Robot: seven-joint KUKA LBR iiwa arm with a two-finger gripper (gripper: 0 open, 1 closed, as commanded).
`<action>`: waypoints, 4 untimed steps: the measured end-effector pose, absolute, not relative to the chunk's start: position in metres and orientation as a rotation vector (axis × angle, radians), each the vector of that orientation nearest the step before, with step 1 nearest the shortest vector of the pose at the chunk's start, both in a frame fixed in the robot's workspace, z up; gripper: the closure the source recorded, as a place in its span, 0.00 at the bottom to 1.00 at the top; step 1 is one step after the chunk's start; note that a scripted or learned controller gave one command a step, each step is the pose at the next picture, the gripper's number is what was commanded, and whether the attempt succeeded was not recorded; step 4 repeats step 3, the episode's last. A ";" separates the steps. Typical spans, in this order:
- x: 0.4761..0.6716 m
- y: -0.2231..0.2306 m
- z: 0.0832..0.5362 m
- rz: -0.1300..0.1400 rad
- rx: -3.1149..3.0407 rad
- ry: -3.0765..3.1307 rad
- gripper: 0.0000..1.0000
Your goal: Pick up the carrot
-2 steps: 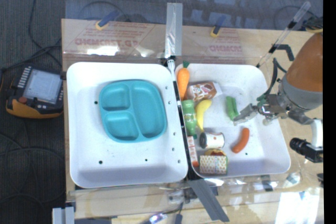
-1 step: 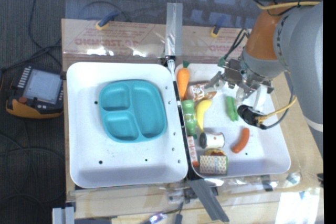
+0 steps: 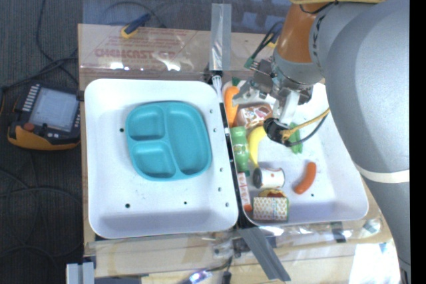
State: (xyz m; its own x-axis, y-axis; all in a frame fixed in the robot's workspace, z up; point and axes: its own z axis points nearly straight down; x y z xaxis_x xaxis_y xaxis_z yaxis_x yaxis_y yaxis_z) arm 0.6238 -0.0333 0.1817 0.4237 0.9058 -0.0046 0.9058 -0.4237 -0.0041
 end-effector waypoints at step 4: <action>0.664 0.017 0.255 0.007 -2.455 -1.963 1.00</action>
